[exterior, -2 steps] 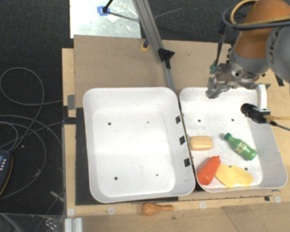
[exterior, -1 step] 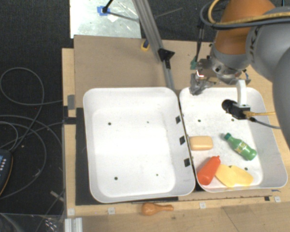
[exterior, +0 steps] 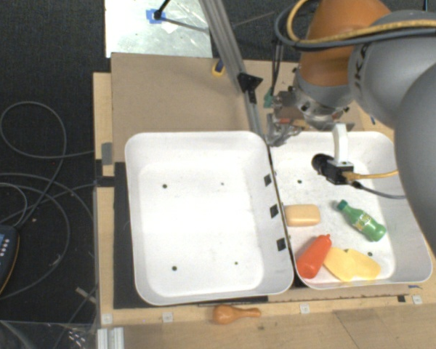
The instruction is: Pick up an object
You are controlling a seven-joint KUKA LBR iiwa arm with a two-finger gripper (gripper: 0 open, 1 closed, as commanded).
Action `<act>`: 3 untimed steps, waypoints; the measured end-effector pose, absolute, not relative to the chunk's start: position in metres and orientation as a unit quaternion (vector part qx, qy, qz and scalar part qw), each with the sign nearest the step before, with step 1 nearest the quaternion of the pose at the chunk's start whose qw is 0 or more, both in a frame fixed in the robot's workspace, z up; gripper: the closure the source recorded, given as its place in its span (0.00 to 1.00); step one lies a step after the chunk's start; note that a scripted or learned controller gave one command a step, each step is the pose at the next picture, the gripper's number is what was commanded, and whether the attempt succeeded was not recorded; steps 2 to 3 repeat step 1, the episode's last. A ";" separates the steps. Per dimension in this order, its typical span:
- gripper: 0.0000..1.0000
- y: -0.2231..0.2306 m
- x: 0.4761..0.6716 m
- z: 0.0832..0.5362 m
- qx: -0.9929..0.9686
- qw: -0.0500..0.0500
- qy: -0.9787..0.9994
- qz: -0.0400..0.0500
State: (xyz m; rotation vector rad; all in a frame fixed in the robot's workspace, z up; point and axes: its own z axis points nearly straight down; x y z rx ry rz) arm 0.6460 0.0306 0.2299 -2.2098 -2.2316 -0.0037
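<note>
Overhead slanted view of the desk (exterior: 167,93) and its two white bins. The grey arm (exterior: 407,64), with its orange band (exterior: 341,20), enters from the view's right. It carries the pincer (exterior: 278,133) over the far corner of the view's right-hand bin (exterior: 305,184), beside the wall shared with the left-hand bin (exterior: 134,217). Whether the pincer is released or clenched cannot be told from this angle, and nothing is seen held in it.

The candidate objects all lie in the right-hand bin, nearer the camera than the pincer and apart from it. A beige block (exterior: 302,214) lies closest to the pincer, just beside the shared wall. A green bottle (exterior: 362,220) lies on its side, farther toward the arm's side of the pincer. A red bottle (exterior: 314,256) lies tilted beyond the beige block, close to the bin's near rim. A flat yellow piece (exterior: 352,265) is just beside the red bottle; contact between them cannot be judged.

An orange-brown, pear-shaped item (exterior: 236,313) lies outside both bins on the desk's near edge, well apart from the pincer.
</note>
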 end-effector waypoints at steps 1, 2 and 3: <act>1.00 0.088 0.650 0.237 -0.703 0.000 -0.711 -0.002; 1.00 0.088 0.650 0.237 -0.703 0.000 -0.711 -0.002; 1.00 0.088 0.650 0.237 -0.703 0.000 -0.711 -0.002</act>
